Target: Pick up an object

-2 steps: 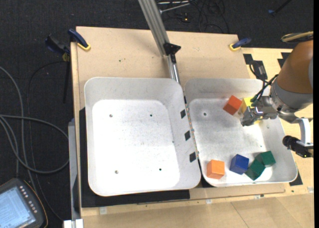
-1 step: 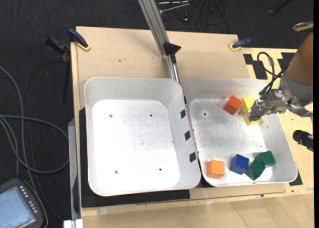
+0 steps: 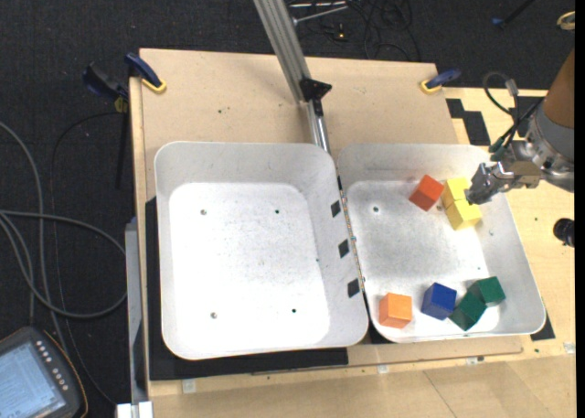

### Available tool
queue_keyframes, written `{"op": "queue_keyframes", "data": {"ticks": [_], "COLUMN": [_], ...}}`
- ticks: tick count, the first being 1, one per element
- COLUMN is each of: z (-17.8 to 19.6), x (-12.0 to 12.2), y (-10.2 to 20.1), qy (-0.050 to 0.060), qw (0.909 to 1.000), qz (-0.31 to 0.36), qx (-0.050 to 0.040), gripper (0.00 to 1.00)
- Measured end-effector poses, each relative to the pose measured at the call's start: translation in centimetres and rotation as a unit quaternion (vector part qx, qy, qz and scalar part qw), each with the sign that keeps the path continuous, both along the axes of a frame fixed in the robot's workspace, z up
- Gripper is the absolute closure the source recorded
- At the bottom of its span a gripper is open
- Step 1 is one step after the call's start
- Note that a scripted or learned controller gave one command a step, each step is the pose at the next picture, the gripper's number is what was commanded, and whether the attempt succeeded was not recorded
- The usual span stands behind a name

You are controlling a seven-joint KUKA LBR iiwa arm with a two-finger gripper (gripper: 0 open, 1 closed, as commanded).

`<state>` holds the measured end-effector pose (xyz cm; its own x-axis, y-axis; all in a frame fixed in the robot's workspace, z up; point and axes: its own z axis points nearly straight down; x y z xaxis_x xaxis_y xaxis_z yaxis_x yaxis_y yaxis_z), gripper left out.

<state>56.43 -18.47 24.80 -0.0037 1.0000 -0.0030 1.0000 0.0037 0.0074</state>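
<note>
Clearly the action sits in the right-hand shallow white plastic bin (image 3: 512,251), toward its 1 o'clock corner; the grey two-finger gripper (image 3: 479,191) hangs there, reaching in from 3 o'clock, its tip at the right edge of 2 small yellow blocks (image 3: 460,204) that lie touching one another. At this scale it is not possible to tell whether anything is pinched, nor how the gripper is set; I would not call it a hold.

The relation that matters: the yellow pair lies just at 9 o'clock from the gripper tip, its long axis running roughly from 11 o'clock to 5 o'clock; a small orange-red cube (image 3: 426,193) stands just beside the pair at its 9 o'clock side, close enough that a sideways nudge could shove it. My judgement is that the coming move calls for a short drop over the nearer yellow block, closing across the pair's short width.

Well apart, along the bin's 6 o'clock wall, sit a lighter orange cube (image 3: 396,309), a blue cube (image 3: 439,300) and 2 dark green blocks (image 3: 477,301) touching each other; the left-hand white bin (image 3: 174,178) lies at 9 o'clock.

No brand, label or legible writing appears on the blocks or bins.
</note>
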Motion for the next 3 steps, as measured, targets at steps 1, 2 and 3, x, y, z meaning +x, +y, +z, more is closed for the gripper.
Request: {"op": "queue_keyframes", "data": {"ticks": [1, 2, 3], "z": [3.2, 1.4, 1.8], "x": [0.1, 1.2, 2.4], "y": [0.0, 5.6, 10.8], "qy": [0.001, 0.004, 0.003], "qw": [1.0000, 1.0000, 1.0000], "qz": [0.000, 0.002, 0.002], "qx": [0.0004, 0.0022, 0.0020], "gripper": [1.00, 1.00, 1.00]}}
